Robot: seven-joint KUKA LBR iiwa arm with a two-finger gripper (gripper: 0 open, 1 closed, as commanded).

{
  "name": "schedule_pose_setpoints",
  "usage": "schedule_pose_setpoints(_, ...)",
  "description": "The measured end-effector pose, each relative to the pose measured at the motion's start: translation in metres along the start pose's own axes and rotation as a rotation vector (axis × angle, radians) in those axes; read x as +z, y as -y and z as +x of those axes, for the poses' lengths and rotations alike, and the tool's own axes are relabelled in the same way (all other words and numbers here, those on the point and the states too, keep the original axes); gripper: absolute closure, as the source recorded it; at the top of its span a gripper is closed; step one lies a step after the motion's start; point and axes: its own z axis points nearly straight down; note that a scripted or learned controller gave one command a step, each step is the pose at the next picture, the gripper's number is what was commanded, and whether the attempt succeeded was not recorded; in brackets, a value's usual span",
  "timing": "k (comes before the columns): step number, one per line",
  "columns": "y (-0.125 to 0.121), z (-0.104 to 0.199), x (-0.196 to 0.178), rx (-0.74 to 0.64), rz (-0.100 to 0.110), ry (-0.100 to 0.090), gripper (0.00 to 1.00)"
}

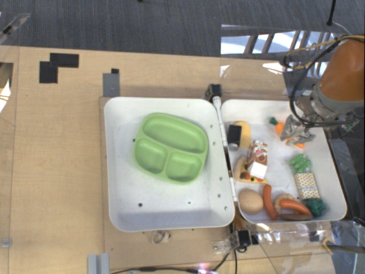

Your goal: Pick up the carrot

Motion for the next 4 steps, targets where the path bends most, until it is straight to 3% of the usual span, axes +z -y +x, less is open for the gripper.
schedule_pose_setpoints(1, 0.000, 0.000, 0.000, 0.000, -0.001, 0.000, 0.00)
schedule_pose_setpoints(2, 0.012, -0.009, 0.016, -0.044, -0.009, -0.008, 0.00)
schedule_pose_setpoints(3, 0.015, -0.014, -0.001, -0.041, 0.004, 0.003, 1.00)
schedule_pose_setpoints(4, 0.015, -0.014, 0.000, -0.040, 0.003, 0.003, 0.00)
